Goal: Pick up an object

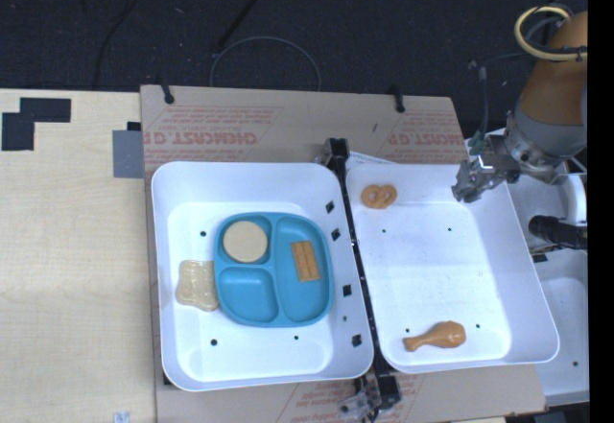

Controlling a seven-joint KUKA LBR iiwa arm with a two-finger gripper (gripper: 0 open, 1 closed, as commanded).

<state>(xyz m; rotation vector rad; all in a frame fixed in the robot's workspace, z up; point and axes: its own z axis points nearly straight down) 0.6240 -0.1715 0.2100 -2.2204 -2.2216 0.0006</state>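
Pretzel and drumstick are the two loose pieces I can see in the right bin. From my seat the pretzel lies near that bin's far left corner, close to the divider between the bins, and the toy chicken drumstick lies near the front edge, thick end to the right and bone end pointing left. The two are well apart, with bare white floor between them.

My gripper sits over the right bin's far right corner, hanging from the grey wrist with the orange section of the arm above it. It is to the right of the pretzel and not touching it. At this slant the fingertips are a small dark blur, so I cannot tell how wide they stand; I see nothing between them.

Over in the left bin I have a blue divided tray. A round tan cracker or biscuit rests in its upper left compartment, and an oblong brown wafer-like piece stands in the right one. A pale, bread-like slice lies on the bin floor touching the tray's left edge. Both bins rest on a cardboard sheet atop the pale wooden bench.
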